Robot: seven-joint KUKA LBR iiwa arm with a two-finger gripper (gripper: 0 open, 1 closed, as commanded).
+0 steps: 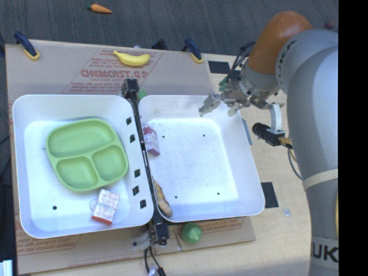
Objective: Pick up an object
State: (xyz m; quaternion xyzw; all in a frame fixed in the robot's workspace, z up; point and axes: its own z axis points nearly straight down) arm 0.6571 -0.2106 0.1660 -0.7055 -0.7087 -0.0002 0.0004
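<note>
Your jaws (pixel 221 100) hang over the far right rim of the right bin (pixel 247 177), up against its top edge, and whether they are parted or clenched you cannot tell from this slant; nothing shows between them.

No single thing is named for the pick, so judge by reach. The nearest candidate is the small red-and-white packet (pixel 150 139), lying against the right bin's left wall, down and to the left of your jaws across the bin's bare floor. Its long axis runs roughly along that wall, away from the camera, so a grasp across its short side looks the likelier fit; the wall just beside it may crowd one finger. Further down the same wall a tan, peanut-like piece (pixel 161 202) sits in the near left corner.

In the left bin (pixel 23 154), well apart from your jaws, a green divided plate (pixel 86 153) lies flat, with a small red-and-white box (pixel 105 205) near its lower edge.

Outside the bins, a toy banana (pixel 131 57) rests on the cardboard sheet (pixel 86 73) covering the tabletop, and a green ball (pixel 191 233) sits just beside the right bin's near rim. Blue clamps (pixel 26 45) hold the sheet down. On the dark floor beyond lies a small orange carrot-shaped thing (pixel 100 8).
</note>
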